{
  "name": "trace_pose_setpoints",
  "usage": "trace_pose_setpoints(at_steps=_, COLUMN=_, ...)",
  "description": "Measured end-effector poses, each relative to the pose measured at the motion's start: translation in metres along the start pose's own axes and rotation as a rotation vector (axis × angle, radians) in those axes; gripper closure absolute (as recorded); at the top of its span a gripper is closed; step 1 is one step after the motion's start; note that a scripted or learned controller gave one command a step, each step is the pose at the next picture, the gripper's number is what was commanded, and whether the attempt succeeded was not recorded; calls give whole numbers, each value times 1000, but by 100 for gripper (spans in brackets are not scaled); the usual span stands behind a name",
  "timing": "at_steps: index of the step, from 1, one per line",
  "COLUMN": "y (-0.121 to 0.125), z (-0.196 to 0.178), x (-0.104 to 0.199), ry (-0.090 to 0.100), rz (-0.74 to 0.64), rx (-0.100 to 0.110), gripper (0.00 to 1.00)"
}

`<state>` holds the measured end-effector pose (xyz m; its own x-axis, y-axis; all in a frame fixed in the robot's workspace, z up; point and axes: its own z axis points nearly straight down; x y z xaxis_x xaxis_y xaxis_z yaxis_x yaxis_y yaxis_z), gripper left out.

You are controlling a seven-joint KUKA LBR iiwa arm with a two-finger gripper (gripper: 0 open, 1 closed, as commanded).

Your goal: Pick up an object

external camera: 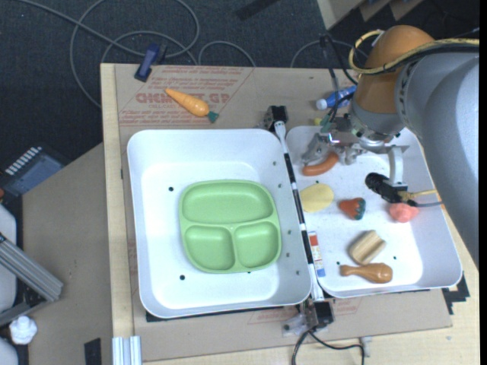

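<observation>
Orange sausage just below the jaws, right bin.

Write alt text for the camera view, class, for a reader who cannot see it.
A grey robot arm's gripper reaches into the right bin over an orange sausage, among toy foods. The left bin holds a green divided plate; a toy carrot lies on the bench.

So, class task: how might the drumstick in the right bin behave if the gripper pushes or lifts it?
The drumstick looks like a glossy moulded toy, so probably stiff and light. Its rounded, tapering shape suggests it may pivot or roll when nudged, and could slip from a pinch. It lies flat on the right bin floor, just below the bread, so tipping seems unlikely.
</observation>
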<state>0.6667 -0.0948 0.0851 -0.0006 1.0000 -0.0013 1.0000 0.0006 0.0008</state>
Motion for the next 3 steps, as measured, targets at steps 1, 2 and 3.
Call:
trace_pose_setpoints(at_steps=1, y=0, z=0, x=1, ry=0, rz=0, rx=0, gripper=0)
trace_pose_setpoints(at_steps=2, y=1, z=-11, x=1, ry=-1, rz=-1, rx=-3, gripper=100)
trace_pose_setpoints(at_steps=3, y=-70, z=-101, x=82, ry=3, rz=-1, rx=0, gripper=100)
